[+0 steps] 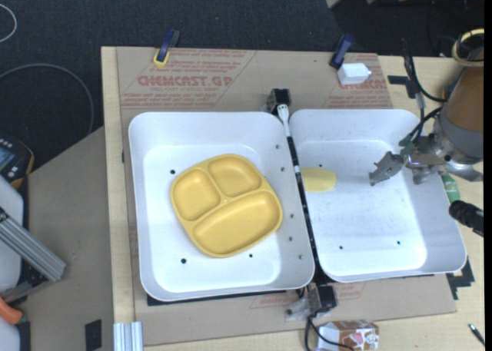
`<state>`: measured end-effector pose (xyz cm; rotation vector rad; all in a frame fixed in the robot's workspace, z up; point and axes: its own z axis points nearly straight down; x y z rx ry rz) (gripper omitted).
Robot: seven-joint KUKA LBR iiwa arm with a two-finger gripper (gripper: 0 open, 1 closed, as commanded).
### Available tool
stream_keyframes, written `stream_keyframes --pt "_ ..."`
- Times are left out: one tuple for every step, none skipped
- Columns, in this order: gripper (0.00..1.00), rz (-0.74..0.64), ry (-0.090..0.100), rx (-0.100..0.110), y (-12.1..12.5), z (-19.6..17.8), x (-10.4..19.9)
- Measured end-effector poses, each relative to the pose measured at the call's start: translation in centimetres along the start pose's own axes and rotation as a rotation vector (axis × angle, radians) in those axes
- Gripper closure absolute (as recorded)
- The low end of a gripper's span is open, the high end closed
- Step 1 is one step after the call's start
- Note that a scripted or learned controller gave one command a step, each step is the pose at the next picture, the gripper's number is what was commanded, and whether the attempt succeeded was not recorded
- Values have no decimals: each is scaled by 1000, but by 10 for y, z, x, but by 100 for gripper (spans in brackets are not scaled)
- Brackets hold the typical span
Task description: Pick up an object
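A small pale yellow object [319, 180] lies at the left side of the right bin [369, 257], close to the wall between the bins. My gripper [398, 173] hangs over the right part of that bin, to the right of the yellow object and apart from it. Its fingers [381, 171] are spread open and nothing sits between them. A yellow divided plate [225, 204] rests in the middle of the left bin [150, 150].
A white block [354, 74] and blue clamps [166, 46] sit on the cardboard behind the bins. A green-tipped tool [450, 188] lies by the right bin's right rim. A small packet [355, 336] lies at the front edge.
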<state>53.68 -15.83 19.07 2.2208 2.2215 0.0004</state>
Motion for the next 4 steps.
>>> stream_keyframes --pt "0 -2 1 0 -51 -70 40" --pt "0 -12 2 -10 -48 -150 154" --pt "100 -2 0 -3 -49 -156 148" --pt "100 -5 1 -5 -57 -218 203"
